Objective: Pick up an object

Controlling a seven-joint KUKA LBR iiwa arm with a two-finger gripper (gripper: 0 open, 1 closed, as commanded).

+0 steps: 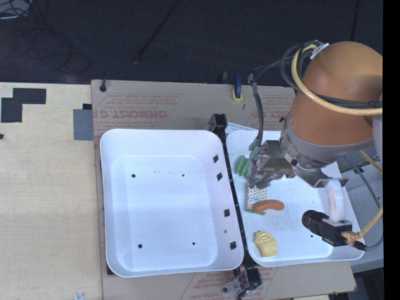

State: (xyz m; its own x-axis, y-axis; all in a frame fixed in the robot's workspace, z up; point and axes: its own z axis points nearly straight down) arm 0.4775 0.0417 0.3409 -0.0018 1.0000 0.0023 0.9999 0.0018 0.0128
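Over the right bin, toward its nine o'clock side, we see the gripper hanging from the arm, whose orange band bulks large at the bin's one o'clock. We cannot tell whether the gripper is released, clenched or grasping anything, since we look down on it from above and its lower end blends with what lies beneath. Just at its six o'clock lies a pale grey perforated piece, so close that we cannot say whether the two touch. At that piece's four o'clock, touching it or nearly so, lies an orange-red sausage-shaped toy, stretched from nine to three o'clock, with a bit of green at its nine o'clock end. At the gripper's ten o'clock, near the bin's nine o'clock wall, lie some green pods, partly hidden by the gripper. Toward the bin's seven o'clock corner, well apart from the gripper, sits a yellow knobbly toy much like a corn cob. All four rest on the bin floor. At the right bin's nine o'clock stands the left bin, rim beside rim, with small black clips along the seam. Both bins stand on a cardboard sheet with red print, which lies on the pale wooden bench.
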